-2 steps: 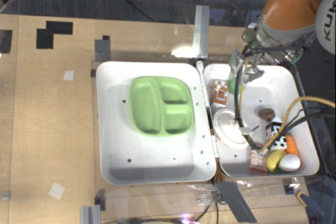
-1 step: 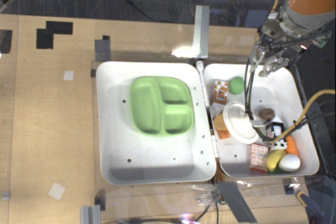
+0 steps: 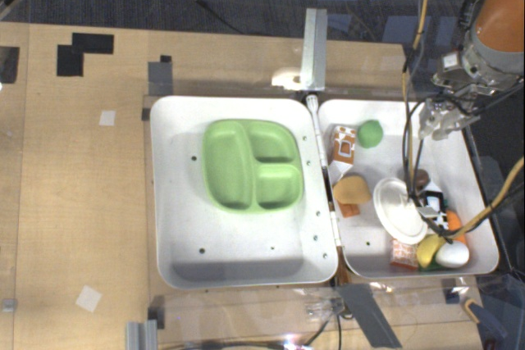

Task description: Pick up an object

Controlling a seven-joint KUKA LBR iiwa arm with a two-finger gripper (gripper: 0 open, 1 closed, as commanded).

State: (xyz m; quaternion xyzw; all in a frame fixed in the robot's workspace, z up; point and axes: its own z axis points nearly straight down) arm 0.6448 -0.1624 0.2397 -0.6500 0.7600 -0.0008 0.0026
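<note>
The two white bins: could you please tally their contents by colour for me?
Green: 2, the divided green plastic tray and the small green ball
White: 2, the round white bowl and the white egg-shaped piece
Yellow: 1, the yellow lemon-like piece
Tan: 1, the tan bread-like piece
Total: 6 clearly told apart

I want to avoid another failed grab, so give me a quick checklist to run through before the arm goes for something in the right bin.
1. Gripper over the right bin: ok, near its upper right part.
2. Finger state: cannot tell.
3. Nothing held: cannot tell.
4. Isolated target: ok, the green ball sits apart near the top, beside the brown carton.
5. Lower right cluster: not ok, the white bowl, yellow fruit and white egg are crowded.
6. Cables hanging across the bin: not ok, may snag.
</note>
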